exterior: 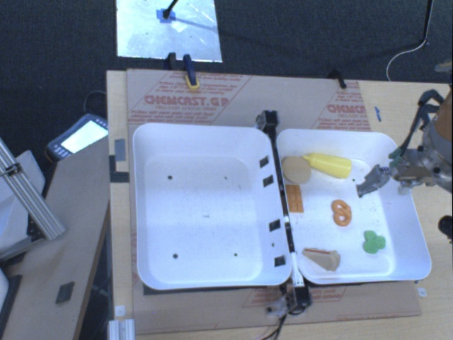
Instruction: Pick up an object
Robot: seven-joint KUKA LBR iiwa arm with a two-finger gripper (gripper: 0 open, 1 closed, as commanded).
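Observation:
The right bin [407, 261] holds several small objects. A yellow bottle-shaped piece [328, 164] lies near its back edge beside a round tan piece [296, 169]. An orange waffle-like slab [295, 199] rests by the divider, an orange pretzel [342, 212] in the middle, a green broccoli-like piece [373, 242] at front right, and a tan wedge [322, 258] at the front. My gripper [371, 181] hangs over the bin's right side, right of the yellow piece and above the pretzel. Nothing shows between its fingers.
The left bin [141, 190] stands beside the right one, split by black clips [277, 197]. Both bins rest on a cardboard sheet [212, 98]. A metal plate [168, 20] lies behind, and a tablet [78, 139] at far left.

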